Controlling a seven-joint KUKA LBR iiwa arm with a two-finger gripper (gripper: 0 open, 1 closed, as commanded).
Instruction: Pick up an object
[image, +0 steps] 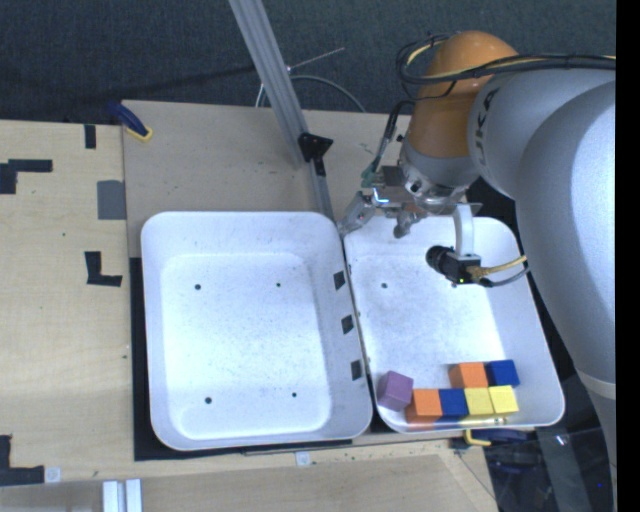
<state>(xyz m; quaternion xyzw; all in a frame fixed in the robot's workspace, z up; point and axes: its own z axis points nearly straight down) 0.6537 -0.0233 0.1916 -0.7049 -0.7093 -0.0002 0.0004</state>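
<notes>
The gripper (400, 215) is hanging at the right bin's (530, 330) twelve o'clock rim; its opening cannot be told. The blocks (465, 390) are lying packed at six o'clock. Risk: a descent there is likely jamming between neighbours, closing on nothing.

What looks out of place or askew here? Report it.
Only the purple block stands out: it sits turned at an angle, a little apart from the tidy cluster of orange, blue and yellow blocks in the right bin.
</notes>
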